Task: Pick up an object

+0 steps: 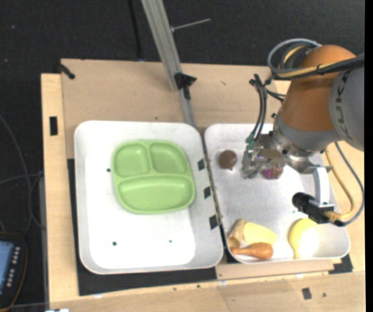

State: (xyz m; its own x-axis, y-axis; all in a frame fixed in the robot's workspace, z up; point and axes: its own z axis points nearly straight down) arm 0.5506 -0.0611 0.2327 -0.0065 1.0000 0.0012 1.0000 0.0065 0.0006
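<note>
The grey arm with its orange band (310, 103) reaches in from the right and hangs over the upper part of the right bin (238, 200). Its hand (257, 164) points down toward the bin floor, low over the upper middle of that bin. Whether the hand is spread or closed cannot be told from this slanted view, and nothing can be made out in its grip. A small purplish object (274, 171) sits just beside the hand on its right, partly hidden by the wrist; whether they touch is unclear.

A round brown object (227, 158) lies on the bin floor just to the left of the hand, near the wall shared with the left bin, apart from the hand. Along the near edge of the right bin, a cluster lies together: a pale yellow piece (259, 233) with an orange carrot-like piece (255, 250) touching it below. At the near right corner a yellow and white rounded object (303, 238) rests well apart from the hand. A black fitting on the arm (307, 205) hangs above it.

The left bin (95, 226) holds a green divided plate (153, 177) with three compartments, set in its upper half. Both bins sit side by side on the tan surface (108, 83), and a metal pole (164, 38) rises from behind them.
</note>
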